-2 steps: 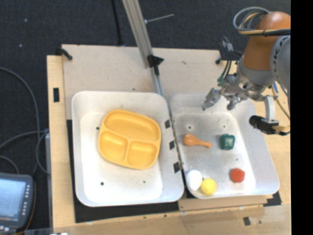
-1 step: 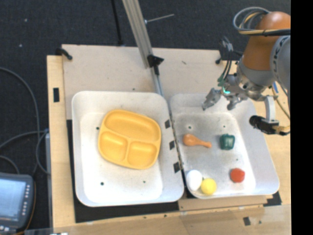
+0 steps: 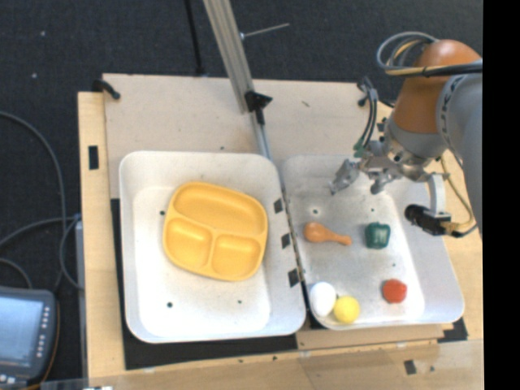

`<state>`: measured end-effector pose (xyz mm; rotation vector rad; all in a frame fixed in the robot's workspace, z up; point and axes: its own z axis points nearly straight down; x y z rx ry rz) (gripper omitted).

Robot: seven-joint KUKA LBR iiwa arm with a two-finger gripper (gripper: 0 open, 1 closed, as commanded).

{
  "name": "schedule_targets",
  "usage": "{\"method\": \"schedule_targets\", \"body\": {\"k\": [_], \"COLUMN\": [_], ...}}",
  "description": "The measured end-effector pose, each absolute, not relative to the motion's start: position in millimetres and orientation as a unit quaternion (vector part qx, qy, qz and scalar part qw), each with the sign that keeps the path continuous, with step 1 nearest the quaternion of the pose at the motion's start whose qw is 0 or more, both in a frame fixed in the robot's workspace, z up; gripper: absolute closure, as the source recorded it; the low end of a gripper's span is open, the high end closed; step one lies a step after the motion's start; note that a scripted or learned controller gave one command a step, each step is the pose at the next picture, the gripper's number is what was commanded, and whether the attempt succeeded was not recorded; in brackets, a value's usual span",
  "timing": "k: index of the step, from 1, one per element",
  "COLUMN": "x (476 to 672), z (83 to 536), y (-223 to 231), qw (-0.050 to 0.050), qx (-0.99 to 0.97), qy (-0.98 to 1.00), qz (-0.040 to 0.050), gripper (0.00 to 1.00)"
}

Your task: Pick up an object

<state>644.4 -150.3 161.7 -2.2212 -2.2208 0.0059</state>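
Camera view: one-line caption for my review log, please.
Open gripper hovers over right bin holding five small objects; yellow tray sits in left bin.

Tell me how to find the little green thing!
Look at the bin on the right, the one with small toys in it. Near its middle, just right of the orange toy and below the robot's hand, sits the green toy. It is the only dark green thing; its neighbours are orange, red, yellow and white.

The claw (image 3: 361, 178) hangs with fingers spread (nothing between them), pointing down.
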Motion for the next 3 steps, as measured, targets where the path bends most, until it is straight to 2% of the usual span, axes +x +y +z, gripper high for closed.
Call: {"method": "schedule_targets", "body": {"k": [1,2,3], "x": [647.1,647.0,648.3], "z": [120,101,114], "y": [-151,-153,-154], "qw": [0.0,-0.001,-0.003], "qx": [-0.707,-0.708,-0.708], "qy": [-0.707,-0.707,-0.707], "qz": [0.0018,0.0018,0.0005], "gripper": [0.0,0.0,1.0]}}
